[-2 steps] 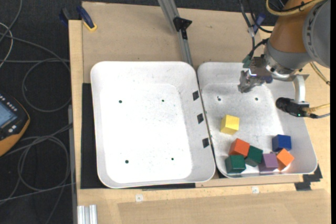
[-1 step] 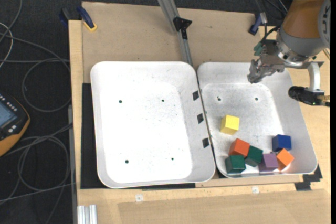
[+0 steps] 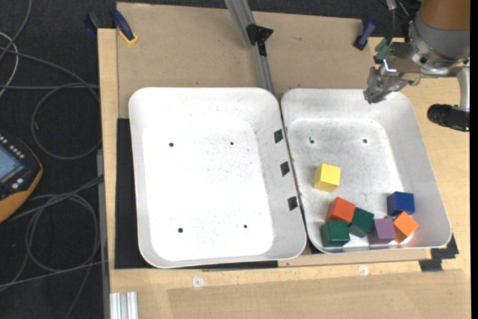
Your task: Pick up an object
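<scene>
Best aimed at the yellow cube (image 3: 326, 176), standing alone, apart from the cluttered blocks (image 3: 366, 224) nearer the front. Gripper (image 3: 376, 93) well behind it, above the bin rim (image 3: 340, 93). Hard to tell how wide it stands.

Colours on the bench and in its two bins

The bench (image 3: 209, 41) is pale tan wood; both bins, left bin (image 3: 149, 123) and right bin (image 3: 418, 146), are white with fine dark speckling. In the right bin lie a yellow cube (image 3: 326, 176), a red-orange block (image 3: 342, 210), two dark green blocks (image 3: 335, 233), a purple block (image 3: 384, 229), an orange block (image 3: 405, 224) and a blue block (image 3: 400, 202). The end effector (image 3: 376, 91) is grey metal.
</scene>
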Controlling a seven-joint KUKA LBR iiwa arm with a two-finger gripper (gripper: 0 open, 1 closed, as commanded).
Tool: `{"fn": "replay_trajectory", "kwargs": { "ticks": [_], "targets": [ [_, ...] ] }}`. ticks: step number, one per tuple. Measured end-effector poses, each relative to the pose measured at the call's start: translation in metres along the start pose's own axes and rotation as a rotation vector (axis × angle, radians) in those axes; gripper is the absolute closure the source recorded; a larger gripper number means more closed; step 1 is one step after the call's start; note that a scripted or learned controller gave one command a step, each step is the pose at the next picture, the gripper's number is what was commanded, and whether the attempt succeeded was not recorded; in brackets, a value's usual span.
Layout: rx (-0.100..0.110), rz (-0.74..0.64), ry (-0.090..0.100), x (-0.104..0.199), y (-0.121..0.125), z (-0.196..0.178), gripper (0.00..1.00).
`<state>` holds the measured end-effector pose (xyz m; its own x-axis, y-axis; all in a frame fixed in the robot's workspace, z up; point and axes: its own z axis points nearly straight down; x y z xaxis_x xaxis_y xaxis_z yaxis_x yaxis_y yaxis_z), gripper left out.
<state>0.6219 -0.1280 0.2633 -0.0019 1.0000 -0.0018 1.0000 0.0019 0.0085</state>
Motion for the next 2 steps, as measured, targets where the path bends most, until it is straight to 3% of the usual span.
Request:
{"fn": "replay_trajectory", "kwargs": {
  "ticks": [2],
  "targets": [
    [0.012,-0.005,0.005,0.104,-0.039,0.010,1.00]
  ]
}}
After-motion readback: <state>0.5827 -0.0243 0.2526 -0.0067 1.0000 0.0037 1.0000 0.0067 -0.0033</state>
